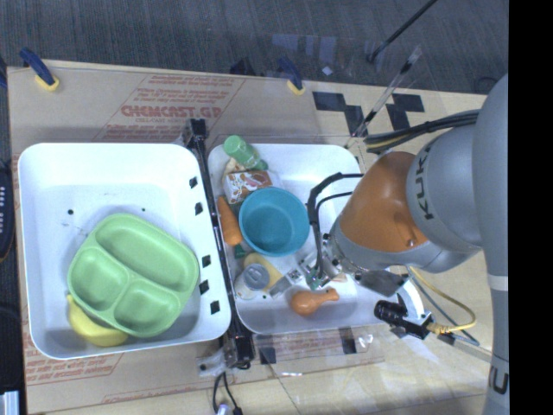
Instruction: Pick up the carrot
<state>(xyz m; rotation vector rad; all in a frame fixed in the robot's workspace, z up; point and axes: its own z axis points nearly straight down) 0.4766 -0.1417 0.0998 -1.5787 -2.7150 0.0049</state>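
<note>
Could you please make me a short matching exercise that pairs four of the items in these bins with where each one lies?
Things:
1. green divided plate
2. blue cup
3. carrot
4. yellow item

Places:
A. along the right bin's left wall, beside the blue cup
B. partly under the green plate, left bin
C. on the left bin's floor
D. middle of the right bin, mouth up

Pairs: 1-C, 2-D, 3-A, 4-B

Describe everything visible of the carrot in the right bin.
The carrot is a slim orange piece, plastic-looking, lying lengthwise along the right bin's left wall. The blue cup sits against its right side and hides part of it. A snack packet lies just above it. The gripper is apart from it, beyond the cup.
</note>
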